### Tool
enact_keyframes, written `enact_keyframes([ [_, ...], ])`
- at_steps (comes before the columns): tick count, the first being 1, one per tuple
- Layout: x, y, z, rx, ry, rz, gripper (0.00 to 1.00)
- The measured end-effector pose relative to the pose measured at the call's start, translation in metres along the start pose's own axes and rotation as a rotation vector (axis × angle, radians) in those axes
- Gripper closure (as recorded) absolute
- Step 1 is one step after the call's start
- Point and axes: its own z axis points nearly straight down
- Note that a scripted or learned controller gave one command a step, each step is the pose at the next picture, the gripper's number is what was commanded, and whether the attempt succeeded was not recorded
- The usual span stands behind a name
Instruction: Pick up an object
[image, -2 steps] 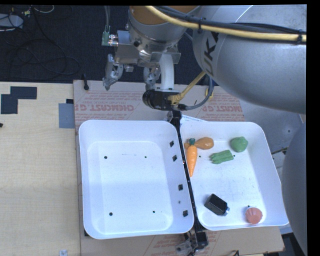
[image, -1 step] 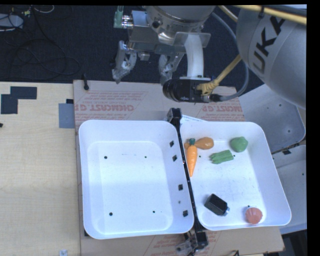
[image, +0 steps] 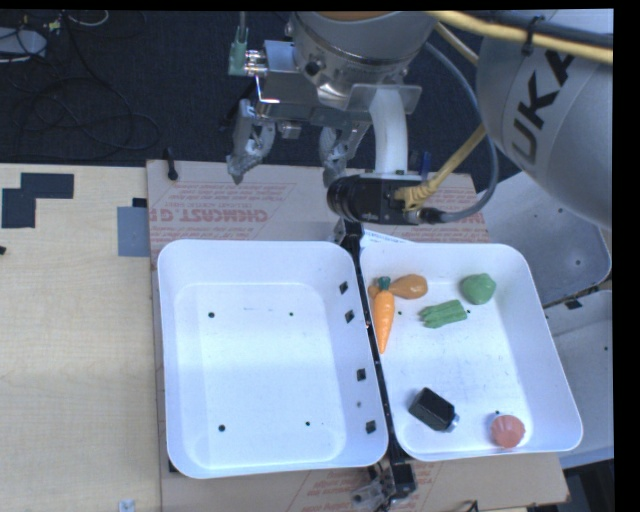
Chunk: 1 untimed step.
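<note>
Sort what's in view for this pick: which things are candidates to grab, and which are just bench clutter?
Job items, all in the right bin:
carrot
orange piece
green round piece
green long piece
black block
red ball
gripper, raised behind the bins

Lying about:
left bin
cardboard sheet
cables

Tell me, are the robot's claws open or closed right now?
Open: the gripper hangs above the bins, its two fingers apart with nothing between.

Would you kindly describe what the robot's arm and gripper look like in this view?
The arm is bulky, rounded and light grey, with large dark letters on its casing. A yellow cable runs along it. The gripper is metallic grey with two thin dark fingers and a small green circuit board.
</note>
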Motion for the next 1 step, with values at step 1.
enact_keyframes([
  [1,0.0015,0.0032,-0.0002,-0.002,0.001,-0.003,0.00],
])
